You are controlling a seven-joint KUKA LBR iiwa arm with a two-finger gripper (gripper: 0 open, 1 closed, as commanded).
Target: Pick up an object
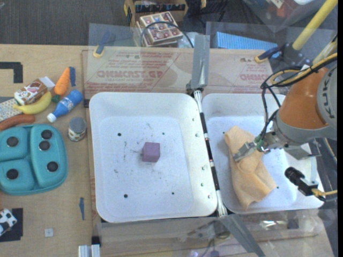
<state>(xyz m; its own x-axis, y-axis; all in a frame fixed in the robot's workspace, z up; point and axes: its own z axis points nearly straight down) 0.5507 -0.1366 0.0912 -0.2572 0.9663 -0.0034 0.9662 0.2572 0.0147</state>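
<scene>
The arm (pixel 305 103) reaches in from the right over the right bin (pixel 289 116). Its pincer (pixel 247 150) is low over a crumpled orange cloth (pixel 249 170) that lies in the left half of that bin, running from near the middle down toward the front wall. The pincer's tip sits at the cloth's upper part and looks to be touching it or just above it; I cannot tell whether the pincer is open or closed, nor whether any cloth is caught in it.

In the left bin (pixel 107 111) a small purple cube (pixel 151 152) sits near the middle, well apart from the walls, amid dark specks on the bin floor.

On the table (pixel 43 63) to the left of the bins lie a teal tray (pixel 29 157) with dark round spots, a small grey can (pixel 77 128) just beside the left bin, a blue and white bottle (pixel 65 105), a banana (pixel 33 106), a carrot (pixel 64 81) and a sausage (pixel 15 122). Behind the bins stands an open cardboard box (pixel 155 7).
</scene>
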